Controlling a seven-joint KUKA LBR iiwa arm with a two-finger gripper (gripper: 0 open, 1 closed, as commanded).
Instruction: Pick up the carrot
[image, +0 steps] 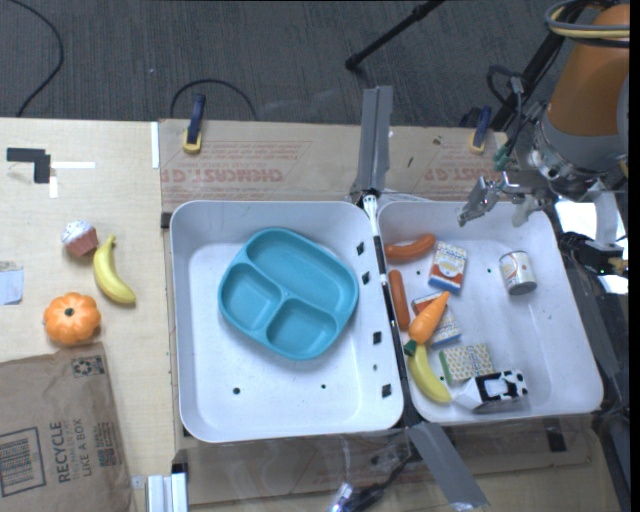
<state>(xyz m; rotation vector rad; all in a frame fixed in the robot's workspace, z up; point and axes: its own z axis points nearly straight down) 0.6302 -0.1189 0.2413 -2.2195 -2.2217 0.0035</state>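
The carrot (430, 315), orange with a green stub at its lower end, lies tilted in the left half of the right bin (560, 330). It rests against a small snack box and beside a red sausage (399, 298). My gripper (495, 200) hangs over the bin's back edge, well above and to the right of the carrot. It is open with nothing between its fingers. The grey arm with its orange band (590, 70) comes in from the upper right.
The right bin also holds a second sausage (410, 247), a colourful box (449, 268), a can (517, 272), a banana (428, 375) and a black-and-white carton (497, 388). A blue divided plate (288, 292) sits in the left bin. On the bench at left are a cupcake, a banana and a pumpkin.
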